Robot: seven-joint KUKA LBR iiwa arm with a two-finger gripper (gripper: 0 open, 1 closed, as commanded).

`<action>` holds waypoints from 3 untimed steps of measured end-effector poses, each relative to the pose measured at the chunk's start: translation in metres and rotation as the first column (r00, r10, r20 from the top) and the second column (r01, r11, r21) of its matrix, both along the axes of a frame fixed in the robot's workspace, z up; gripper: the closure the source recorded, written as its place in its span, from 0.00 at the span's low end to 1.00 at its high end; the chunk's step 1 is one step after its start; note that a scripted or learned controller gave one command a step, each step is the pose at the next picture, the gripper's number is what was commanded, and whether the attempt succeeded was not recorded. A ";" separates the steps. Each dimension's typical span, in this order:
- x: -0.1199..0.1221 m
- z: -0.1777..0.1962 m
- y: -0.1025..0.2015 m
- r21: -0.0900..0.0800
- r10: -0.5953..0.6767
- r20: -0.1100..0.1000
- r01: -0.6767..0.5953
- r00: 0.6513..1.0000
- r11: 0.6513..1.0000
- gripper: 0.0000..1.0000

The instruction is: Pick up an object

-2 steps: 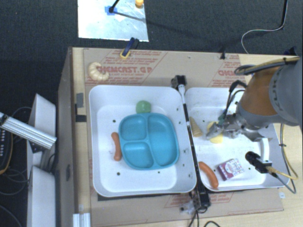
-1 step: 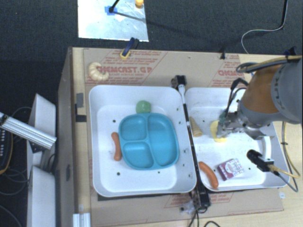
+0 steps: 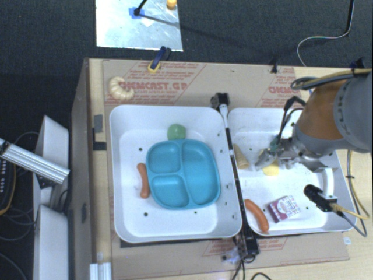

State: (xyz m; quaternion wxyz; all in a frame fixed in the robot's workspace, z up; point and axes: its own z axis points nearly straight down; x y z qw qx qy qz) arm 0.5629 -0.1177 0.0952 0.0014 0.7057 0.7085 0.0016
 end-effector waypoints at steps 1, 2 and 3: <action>0.001 0.011 0.000 0.000 0.002 0.002 -0.002 1.000 1.000 1.00; 0.001 0.010 0.000 0.001 0.002 0.002 -0.002 1.000 1.000 0.00; 0.000 -0.010 -0.032 -0.001 -0.003 -0.002 0.003 1.000 1.000 0.00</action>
